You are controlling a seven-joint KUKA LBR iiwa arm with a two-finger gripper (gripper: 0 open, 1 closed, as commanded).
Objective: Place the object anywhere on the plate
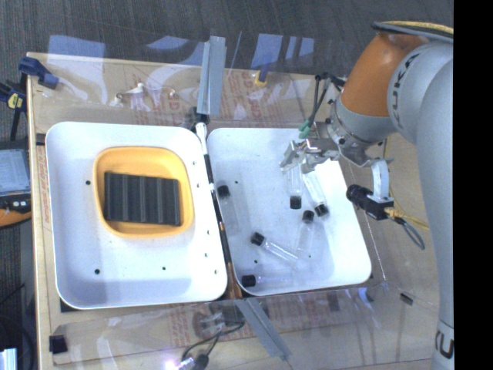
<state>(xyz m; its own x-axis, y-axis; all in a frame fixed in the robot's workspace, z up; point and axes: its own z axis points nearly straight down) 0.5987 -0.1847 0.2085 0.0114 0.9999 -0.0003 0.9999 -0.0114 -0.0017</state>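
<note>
A yellow plate (139,160) lies in the left white bin (69,245) and carries a dark ridged block (144,199). Several clear tubes with black caps are scattered in the right white bin (347,260). One tube (295,190) and another (316,195) lie just below my gripper (303,156), which hangs low over the bin's upper right part. A third tube (276,248) lies nearer the bin's front. The wrist hides what is directly under the gripper.
Loose black-capped pieces sit at the right bin's left side (223,191) and front-left corner (248,280). A metal rail (209,75) stands behind the gap between the bins. A black fitting (368,201) juts from the arm over the right bin's edge.
</note>
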